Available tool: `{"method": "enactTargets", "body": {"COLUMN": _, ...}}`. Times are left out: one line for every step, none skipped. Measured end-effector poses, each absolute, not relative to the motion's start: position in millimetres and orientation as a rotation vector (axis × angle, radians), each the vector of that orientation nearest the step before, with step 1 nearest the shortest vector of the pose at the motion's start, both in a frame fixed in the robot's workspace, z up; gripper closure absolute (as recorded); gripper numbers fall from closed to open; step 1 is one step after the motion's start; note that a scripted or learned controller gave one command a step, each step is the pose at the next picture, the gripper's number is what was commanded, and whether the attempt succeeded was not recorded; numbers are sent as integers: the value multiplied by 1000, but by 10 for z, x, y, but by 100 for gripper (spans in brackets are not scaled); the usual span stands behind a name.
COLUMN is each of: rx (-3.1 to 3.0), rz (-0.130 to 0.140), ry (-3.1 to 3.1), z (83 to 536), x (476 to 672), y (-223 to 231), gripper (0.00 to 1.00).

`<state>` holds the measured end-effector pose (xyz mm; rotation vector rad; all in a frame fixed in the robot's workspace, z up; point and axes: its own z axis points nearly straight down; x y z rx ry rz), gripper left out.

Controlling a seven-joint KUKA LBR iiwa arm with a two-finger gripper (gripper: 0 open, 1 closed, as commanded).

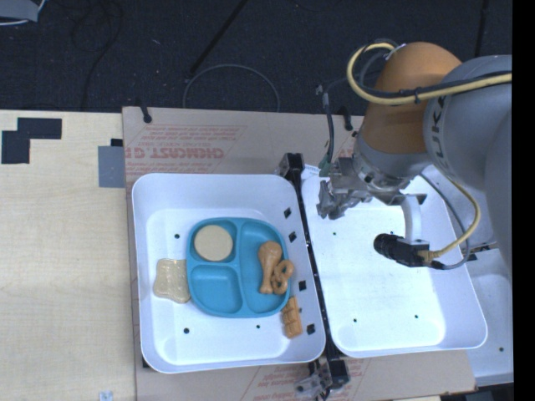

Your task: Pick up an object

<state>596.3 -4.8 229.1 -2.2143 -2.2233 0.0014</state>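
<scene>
**A:** Where are you at?

**B:** My gripper (333,200) hangs over the right bin (393,307), just beside the divider between the two bins, at its far end. I take this for the approach step; nothing is picked yet. Whether my fingers are apart or together I cannot tell, as the wrist hides them from above. I see nothing held there.

**A:** And the things to pick?

**B:** All in the left bin (159,199), across the divider from me. A blue tray (221,295) sits in its middle. On the tray lie a round cracker (212,242), in the compartment farthest from the divider, and a brown pretzel piece (274,267), in the compartment nearest it. A tan biscuit (172,280) lies on the bin floor touching the tray's outer edge, and a small brown piece (291,316) lies between the tray and the divider, at the near end.

**A:** Next move?

**B:** I judge I must cross the divider, pick one target, and come down over it. The small piece is nearest the divider, but the wall there may crowd my fingers.
</scene>
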Motion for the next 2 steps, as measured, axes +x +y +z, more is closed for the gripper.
{"method": "enactTargets", "body": {"rx": -2214, "rz": 0, "ry": -2224, "z": 2318, "x": 6031, "y": 475, "gripper": 100}}
{"method": "enactTargets", "body": {"rx": -2215, "rz": 5, "ry": -2222, "z": 2244, "x": 5944, "y": 907, "gripper": 100}}
